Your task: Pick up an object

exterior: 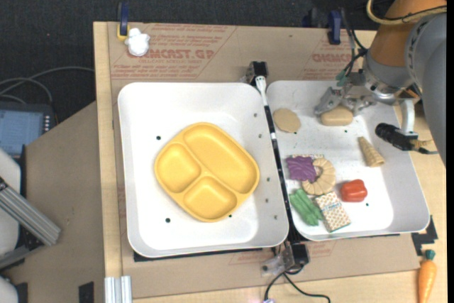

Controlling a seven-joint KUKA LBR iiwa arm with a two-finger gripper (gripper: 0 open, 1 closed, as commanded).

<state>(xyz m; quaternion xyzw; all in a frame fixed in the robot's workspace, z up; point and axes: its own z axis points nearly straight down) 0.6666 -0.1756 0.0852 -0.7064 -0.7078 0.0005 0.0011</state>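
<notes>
Food-shaped toys are being held loosely scattered in the right white bin (397, 220), none of them lifted clear: a tan oval piece (287, 120) near the divider, a beige bun-shaped piece (337, 118) toward the far edge, a cone-shaped piece (370, 151), a purple piece (301, 167) touching a round cracker-like ring (323, 177), a red piece (353, 190), a green piece (304, 207) and a small patterned packet (333, 213). The gripper (343, 101) is being lowered over the far part of that bin, directly above the beige bun-shaped piece and seemingly touching it; whether that piece is being clamped, or how the gripper is set, cannot be told from this slant. The grey arm with its orange band (408, 14) is being reached in from the right. A yellow divided tray (206, 170) is being held in the middle of the left white bin (138, 124), well apart from the gripper
</notes>
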